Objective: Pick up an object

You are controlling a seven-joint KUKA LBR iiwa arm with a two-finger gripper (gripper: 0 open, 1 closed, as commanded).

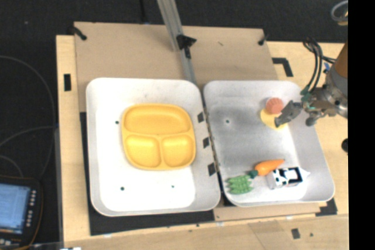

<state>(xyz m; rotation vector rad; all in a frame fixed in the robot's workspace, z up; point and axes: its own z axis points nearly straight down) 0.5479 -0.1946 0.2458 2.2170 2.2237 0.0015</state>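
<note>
Tray [158, 136], yellow and three-compartment, sits in the left bin [102, 126] and plays no evident part; in the right bin [234, 108] lie a green leafy toy [239, 185], a carrot [269, 167] and a black-and-white block [287, 176] along the near edge, with a pink-and-yellow object [272, 110] well apart toward the far right. The gripper [296, 111] hangs just beside that pink-and-yellow object with its jaws spread and nothing between them. Judged step: approach before grasp; the next move calls for centring the jaws over the object, descending, then closing.
</note>
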